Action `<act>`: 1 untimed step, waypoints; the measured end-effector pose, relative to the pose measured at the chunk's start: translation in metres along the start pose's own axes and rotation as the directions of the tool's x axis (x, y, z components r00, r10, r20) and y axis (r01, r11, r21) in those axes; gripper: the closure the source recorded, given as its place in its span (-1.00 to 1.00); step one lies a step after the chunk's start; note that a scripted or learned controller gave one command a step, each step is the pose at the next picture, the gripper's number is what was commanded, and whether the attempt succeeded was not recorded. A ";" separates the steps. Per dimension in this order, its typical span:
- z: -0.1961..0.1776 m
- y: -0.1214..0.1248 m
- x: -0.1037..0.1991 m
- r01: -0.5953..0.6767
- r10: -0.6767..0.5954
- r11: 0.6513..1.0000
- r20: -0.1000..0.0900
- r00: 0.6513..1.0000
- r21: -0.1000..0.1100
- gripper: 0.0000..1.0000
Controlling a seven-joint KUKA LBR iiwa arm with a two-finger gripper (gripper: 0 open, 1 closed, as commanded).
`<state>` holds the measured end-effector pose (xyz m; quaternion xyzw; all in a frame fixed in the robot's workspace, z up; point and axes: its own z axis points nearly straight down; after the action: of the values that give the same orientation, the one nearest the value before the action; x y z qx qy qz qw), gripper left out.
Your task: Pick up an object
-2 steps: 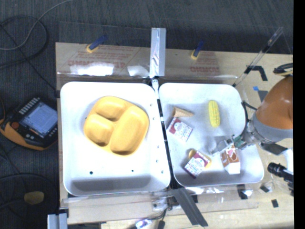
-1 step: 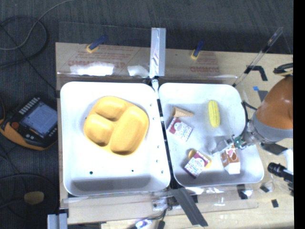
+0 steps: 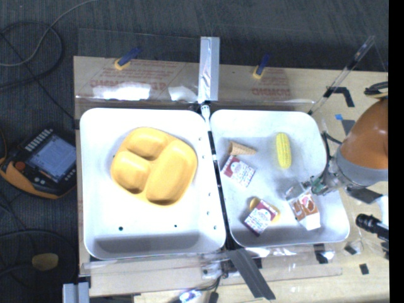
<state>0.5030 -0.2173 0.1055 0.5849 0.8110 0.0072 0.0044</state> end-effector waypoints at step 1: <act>-0.096 0.086 0.028 0.003 -0.003 1.000 0.001 1.000 0.019 1.00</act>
<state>0.5742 -0.1641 0.2028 0.5836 0.8121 -0.0007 -0.0007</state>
